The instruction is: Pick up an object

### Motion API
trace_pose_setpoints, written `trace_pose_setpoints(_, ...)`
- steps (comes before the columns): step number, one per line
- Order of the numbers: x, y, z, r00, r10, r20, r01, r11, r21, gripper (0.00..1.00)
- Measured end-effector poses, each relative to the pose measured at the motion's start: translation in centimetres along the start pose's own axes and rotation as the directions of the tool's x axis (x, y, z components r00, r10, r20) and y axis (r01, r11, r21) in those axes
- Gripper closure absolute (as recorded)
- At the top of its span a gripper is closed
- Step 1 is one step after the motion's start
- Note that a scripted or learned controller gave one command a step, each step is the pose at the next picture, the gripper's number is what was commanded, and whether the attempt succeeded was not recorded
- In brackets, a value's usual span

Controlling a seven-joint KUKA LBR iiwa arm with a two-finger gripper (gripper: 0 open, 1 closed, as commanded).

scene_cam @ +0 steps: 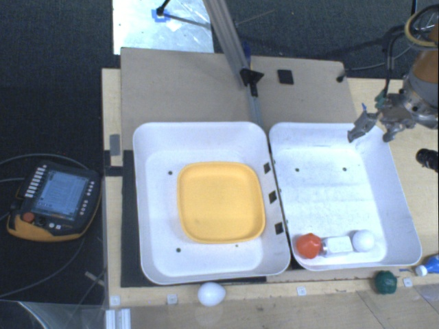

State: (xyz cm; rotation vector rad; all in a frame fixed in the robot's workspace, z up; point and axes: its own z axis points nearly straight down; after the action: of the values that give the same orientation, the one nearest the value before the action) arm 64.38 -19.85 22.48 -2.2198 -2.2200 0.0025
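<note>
A yellow square plate (221, 201) lies in the left bin (154, 149). Along the near edge of the right bin (329, 170) sit an orange-red ball (309, 245), a white block (338, 245) and a white ball (363, 240), in a row. My gripper (374, 130) hangs over the far right corner of the right bin, well away from those objects. Its two fingers are spread, with nothing between them.
A white egg-shaped object (211, 293) lies on the bench in front of the left bin. A dark green ball (385, 282) and a blue-tipped item (430, 266) rest near the right bin's front corner. A teach pendant (53, 199) sits on the floor at left.
</note>
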Motion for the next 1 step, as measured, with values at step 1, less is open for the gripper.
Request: trace_pose_setpoints(1,-0.71,0.10,5.95,1.000,0.000,0.000,0.000,1.000,0.001,0.00)
